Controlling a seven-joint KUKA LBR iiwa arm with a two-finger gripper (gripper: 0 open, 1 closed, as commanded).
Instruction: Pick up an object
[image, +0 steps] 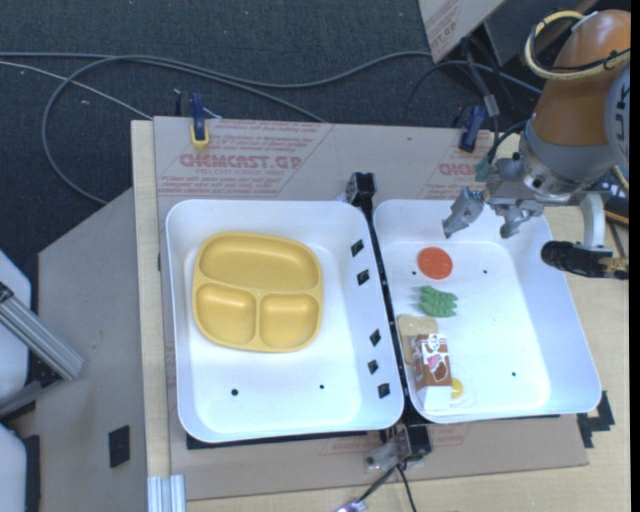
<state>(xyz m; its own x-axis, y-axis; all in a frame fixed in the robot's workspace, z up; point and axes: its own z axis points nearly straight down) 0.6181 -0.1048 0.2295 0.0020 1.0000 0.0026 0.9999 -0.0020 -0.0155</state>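
Arm poised over the right bin, nothing picked yet.

The two-finger gripper (486, 217) hangs above the far edge of the right shallow white bin (560, 330) with its fingers spread and nothing between them. Nearest to it is the flat round orange-red disc (434, 263), towards that bin's far left corner; next along the left wall lies the small green leafy toy (437, 300), then the brown and white snack packet (431, 362) near the front left corner. The disc looks the shortest reach, but it is thin, so the fingers would probably need to straddle it and descend almost to the bin floor before closing. The left shallow white bin (190, 300) carries a yellow three-compartment plastic tray (258, 290). Both bins rest on a brown board (260, 150) clamped at its far edge, over dark carpet (90, 40) with loose cables.
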